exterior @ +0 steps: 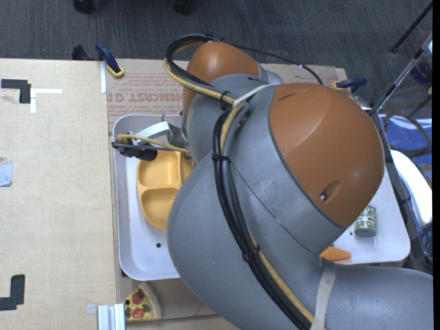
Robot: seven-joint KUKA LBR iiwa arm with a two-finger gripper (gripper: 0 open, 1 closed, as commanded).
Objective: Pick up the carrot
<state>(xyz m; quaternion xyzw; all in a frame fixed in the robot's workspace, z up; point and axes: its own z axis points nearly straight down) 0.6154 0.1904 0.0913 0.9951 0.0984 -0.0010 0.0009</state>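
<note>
A small orange wedge, the carrot (335, 254), lies at the near edge of the right bin (395, 236) and is partly covered by the arm. The bulky grey and orange arm (275, 205) hides most of both bins. My gripper (173, 135) is far from the carrot, over the far end of the left bin (130, 246), just above a yellow divided tray (157, 188). The wrist hides the gripper's tips.
A green can (366, 221) stands in the right bin just beyond the carrot. A pizza-slice toy (137, 304) lies outside the left bin at its near corner. Blue clamps (110, 60) hold brown cardboard (144, 91) beyond the bins. A pale wooden bench (55, 184) lies to the left.
</note>
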